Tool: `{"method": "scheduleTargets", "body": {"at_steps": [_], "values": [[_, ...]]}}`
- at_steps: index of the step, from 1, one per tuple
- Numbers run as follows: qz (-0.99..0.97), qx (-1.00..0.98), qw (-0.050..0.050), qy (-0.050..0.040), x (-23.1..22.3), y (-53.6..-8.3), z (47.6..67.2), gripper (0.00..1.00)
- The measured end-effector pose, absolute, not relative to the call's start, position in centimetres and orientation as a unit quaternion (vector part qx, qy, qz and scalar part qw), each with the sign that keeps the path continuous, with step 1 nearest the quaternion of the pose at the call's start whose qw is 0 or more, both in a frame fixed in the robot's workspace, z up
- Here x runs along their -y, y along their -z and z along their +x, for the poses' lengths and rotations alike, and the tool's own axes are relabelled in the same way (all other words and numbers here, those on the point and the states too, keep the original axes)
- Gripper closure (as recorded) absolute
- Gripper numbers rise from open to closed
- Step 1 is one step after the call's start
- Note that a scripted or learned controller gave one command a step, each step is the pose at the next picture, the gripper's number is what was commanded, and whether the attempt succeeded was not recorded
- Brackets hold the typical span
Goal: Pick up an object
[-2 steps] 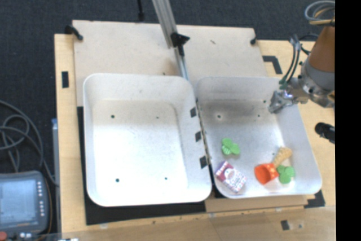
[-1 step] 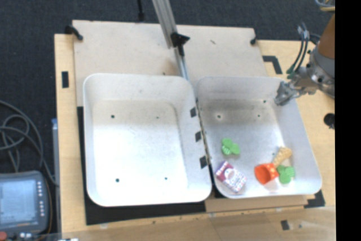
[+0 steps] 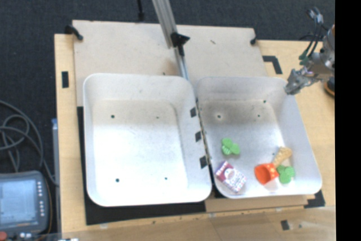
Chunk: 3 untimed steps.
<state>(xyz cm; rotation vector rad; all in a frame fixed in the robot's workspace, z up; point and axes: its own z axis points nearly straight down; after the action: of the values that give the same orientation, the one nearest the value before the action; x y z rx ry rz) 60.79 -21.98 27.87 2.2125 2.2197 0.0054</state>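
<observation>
Jaws (image 3: 294, 83) sit at the right edge of the frame, over the upper right rim of the right bin (image 3: 293, 121); too small and blurred to tell if apart or together, nothing seen between them. Arm (image 3: 322, 56) enters from the right, mostly cut off by the frame edge. Right bin holds all the objects, bunched in its lower half: green clover-shaped piece (image 3: 229, 148) near centre; red-and-white patterned packet (image 3: 230, 177) below it, by the bottom rim; orange cup-like piece (image 3: 264, 173) to the packet's right; tan stick-like piece (image 3: 281, 155) just above and touching the orange one; second green piece (image 3: 286, 174) at the orange one's right. All well apart from the jaws. Left bin (image 3: 141, 138) is beside it, rims touching at the middle. Both rest on the tan surface (image 3: 67, 121). Metal rail (image 3: 161, 0) slants down from top centre to the bins' junction. Grey screen device (image 3: 21, 200) at lower left.
</observation>
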Motion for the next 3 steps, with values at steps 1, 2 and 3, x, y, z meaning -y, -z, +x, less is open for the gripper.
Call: {"method": "scheduleTargets", "body": {"at_steps": [1,2,3], "values": [[0.705,-0.709,0.000,-0.0005,16.3,-27.3,60.2,1.00],[0.705,-0.709,0.000,-0.0006,10.3,-26.7,61.3,1.00],[0.704,-0.710,0.001,-0.0014,5.2,-27.4,61.7,1.00]]}}
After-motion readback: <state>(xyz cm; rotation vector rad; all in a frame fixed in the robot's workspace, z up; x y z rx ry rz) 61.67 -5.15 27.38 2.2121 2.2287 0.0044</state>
